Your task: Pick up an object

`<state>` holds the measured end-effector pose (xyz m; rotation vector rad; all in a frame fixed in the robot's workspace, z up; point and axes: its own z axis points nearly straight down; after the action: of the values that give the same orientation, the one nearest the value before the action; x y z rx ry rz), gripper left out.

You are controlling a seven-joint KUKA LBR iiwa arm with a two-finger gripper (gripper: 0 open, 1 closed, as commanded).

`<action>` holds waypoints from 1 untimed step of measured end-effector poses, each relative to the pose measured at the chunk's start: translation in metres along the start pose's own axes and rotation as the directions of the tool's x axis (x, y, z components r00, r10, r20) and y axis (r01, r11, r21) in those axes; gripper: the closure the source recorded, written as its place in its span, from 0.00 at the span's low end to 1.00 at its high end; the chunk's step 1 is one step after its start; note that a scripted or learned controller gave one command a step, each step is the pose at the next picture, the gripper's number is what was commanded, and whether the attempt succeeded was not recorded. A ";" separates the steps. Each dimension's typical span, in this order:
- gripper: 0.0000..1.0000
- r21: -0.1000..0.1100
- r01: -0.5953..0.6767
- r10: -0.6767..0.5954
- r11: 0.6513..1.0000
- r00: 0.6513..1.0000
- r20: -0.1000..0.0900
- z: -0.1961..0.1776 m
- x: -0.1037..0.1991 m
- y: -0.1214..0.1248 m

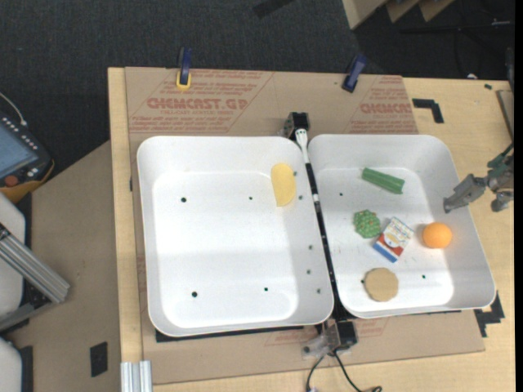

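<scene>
The right bin (458, 288) holds a green bar (382, 180), a bumpy green ball (367, 223), a small white carton with red and blue print (394, 238), an orange ball (437, 235) and a tan round disc (381, 284). A yellow oblong piece (283, 184) lies in the left bin (163, 300) near its right wall. My gripper (474, 204) hangs over the right bin's right rim, above and to the right of the orange ball. It is open, with nothing between its fingers.
Both bins rest on a brown cardboard sheet (245, 96) held by a yellow-blue clamp (184, 70) and a blue clamp (354, 73) at the back edge. A black bracket (296, 125) sits between the bins at the back.
</scene>
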<state>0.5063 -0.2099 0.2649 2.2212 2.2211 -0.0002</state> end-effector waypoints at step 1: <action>0.00 0.011 0.005 -0.005 1.000 1.000 -0.006 0.142 0.032 0.063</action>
<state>0.5696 -0.1782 0.1227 2.2243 2.2359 -0.0058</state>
